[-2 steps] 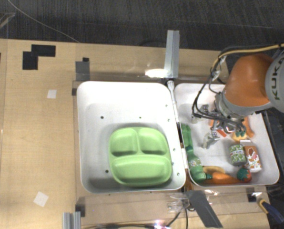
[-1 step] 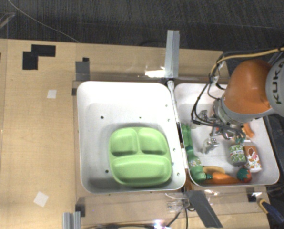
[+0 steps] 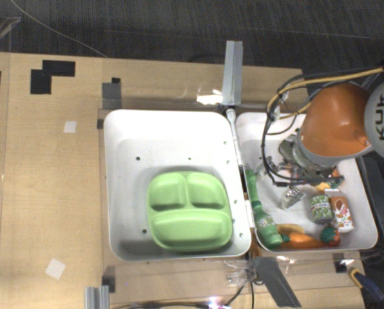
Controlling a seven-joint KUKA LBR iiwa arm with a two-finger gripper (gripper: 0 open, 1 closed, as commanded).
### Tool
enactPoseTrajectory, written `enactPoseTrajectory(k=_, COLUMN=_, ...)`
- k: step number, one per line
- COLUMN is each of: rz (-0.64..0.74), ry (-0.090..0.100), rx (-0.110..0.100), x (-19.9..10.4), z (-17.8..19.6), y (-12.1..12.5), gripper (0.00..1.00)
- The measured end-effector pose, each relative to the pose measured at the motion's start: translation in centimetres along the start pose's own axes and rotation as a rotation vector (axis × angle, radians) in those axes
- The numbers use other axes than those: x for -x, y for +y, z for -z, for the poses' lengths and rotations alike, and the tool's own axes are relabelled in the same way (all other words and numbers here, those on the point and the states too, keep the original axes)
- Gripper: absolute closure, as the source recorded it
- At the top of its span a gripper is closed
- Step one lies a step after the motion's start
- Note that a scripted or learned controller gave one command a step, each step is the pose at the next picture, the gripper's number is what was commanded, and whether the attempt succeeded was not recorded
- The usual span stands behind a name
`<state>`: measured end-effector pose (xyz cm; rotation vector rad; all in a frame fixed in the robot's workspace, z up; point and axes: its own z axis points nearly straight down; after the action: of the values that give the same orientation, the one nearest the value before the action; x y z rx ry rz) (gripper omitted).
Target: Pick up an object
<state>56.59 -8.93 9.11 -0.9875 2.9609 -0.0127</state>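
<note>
Arm (image 3: 337, 121) reaches down into the right bin (image 3: 370, 227), with the gripper (image 3: 294, 197) low over the bin floor near the centre; whether it is open, closed or gripping cannot be told (wrist and cables block the view). Candidate objects lie along the bin's near side: a green bottle (image 3: 257, 208) against the left wall, a carrot (image 3: 305, 240), a green can (image 3: 320, 208) and a small carton (image 3: 341, 212). Left bin (image 3: 121, 140) holds a green divided tray (image 3: 189, 209).
</note>
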Motion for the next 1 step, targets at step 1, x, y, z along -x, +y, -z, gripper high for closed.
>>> enactPoseTrajectory(k=1, rz=0.088, ry=0.004, rx=0.005, x=1.62, z=-0.28, y=-6.05, gripper=0.00)
